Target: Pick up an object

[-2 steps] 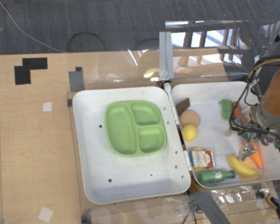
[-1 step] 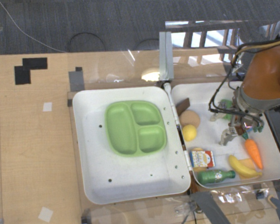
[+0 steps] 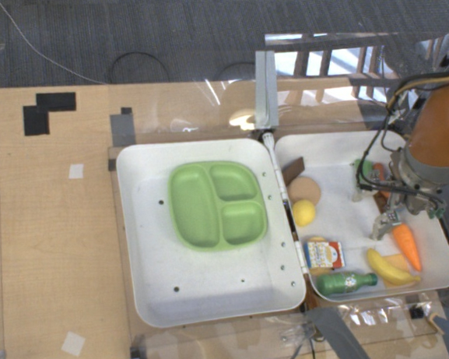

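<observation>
Carrot [image 3: 407, 246], tapered smooth orange, lies beside curved yellow banana [image 3: 390, 268].

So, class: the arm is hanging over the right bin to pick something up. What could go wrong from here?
1. The carrot lies against the banana, close under the gripper; a grab may nudge both or catch the wrong one.
2. The bottle and carton sit tight along the right bin front wall, leaving little room around them.
3. The lemon and the brown egg-shaped item are rounded and may roll or slip away.
</observation>
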You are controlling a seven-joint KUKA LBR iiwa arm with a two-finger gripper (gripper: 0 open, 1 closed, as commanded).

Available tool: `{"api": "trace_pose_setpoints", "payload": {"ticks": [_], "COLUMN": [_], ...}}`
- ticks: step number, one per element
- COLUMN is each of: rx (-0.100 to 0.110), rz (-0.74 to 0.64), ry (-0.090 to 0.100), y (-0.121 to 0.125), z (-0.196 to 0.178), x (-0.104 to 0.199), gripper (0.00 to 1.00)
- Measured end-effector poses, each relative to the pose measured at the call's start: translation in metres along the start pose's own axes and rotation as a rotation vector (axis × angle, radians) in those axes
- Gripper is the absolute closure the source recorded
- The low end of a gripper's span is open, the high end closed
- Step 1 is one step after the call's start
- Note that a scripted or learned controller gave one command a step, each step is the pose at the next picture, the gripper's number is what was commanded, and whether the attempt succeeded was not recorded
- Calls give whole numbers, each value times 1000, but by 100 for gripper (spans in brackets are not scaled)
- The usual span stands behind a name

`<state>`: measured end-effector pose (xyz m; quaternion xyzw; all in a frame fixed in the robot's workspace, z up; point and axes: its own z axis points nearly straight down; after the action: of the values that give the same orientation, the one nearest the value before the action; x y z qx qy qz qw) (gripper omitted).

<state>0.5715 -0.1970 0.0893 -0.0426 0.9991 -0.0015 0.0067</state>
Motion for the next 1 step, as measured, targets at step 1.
{"api": "trace_pose_setpoints", "payload": {"ticks": [1], "rx": [4], "rz": [-5], "ry": [-17], "y": [1], "z": [-15], "x": [-6], "gripper": [100]}}
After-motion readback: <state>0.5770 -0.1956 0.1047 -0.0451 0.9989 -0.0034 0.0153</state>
